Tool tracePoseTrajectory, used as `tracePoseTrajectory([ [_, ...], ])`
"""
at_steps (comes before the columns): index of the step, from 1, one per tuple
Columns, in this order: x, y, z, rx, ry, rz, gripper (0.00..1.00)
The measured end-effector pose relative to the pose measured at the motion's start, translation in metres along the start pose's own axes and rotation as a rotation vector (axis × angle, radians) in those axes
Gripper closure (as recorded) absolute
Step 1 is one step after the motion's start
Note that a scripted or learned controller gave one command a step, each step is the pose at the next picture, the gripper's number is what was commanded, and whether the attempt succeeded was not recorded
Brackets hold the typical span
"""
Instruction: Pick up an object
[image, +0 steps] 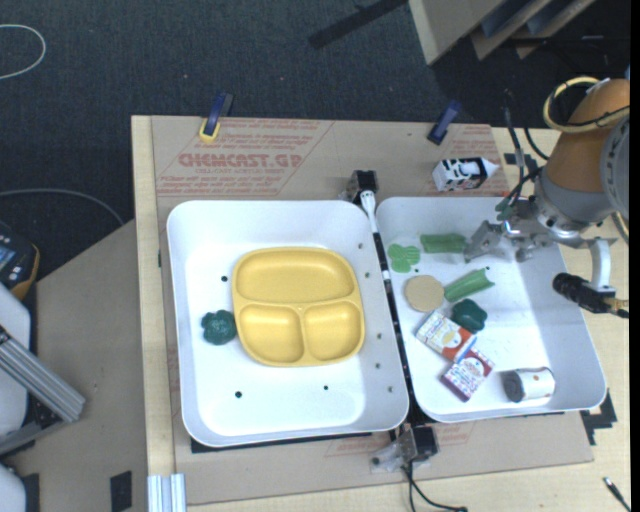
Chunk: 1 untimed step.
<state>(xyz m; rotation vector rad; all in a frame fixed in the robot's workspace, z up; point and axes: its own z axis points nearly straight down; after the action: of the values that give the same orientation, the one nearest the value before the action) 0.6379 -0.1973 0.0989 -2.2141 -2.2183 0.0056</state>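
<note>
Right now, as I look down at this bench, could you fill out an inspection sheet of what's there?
Surface: wooden bench bearing a left bin and a right bin, both white, side by side.
Job's things: right bin holds green pieces, a tan disc, two red-and-white packets and a small can.
Clutter: left bin holds a yellow divided tray and a dark green lump beside it; a black-and-white toy sits on the bench.
End effector: end effector at the right bin's back edge; whether it is open is unclear.
Cables: yellow loop above the arm; black lead at the front.
Surroundings: dark floor; blue clamps at the bench's far edge.
</note>
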Motion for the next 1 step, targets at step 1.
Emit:
tracePoseTrajectory([
  [1,0.0010,0.0000,0.0151,-0.004,-0.001,0.000,0.00],
])
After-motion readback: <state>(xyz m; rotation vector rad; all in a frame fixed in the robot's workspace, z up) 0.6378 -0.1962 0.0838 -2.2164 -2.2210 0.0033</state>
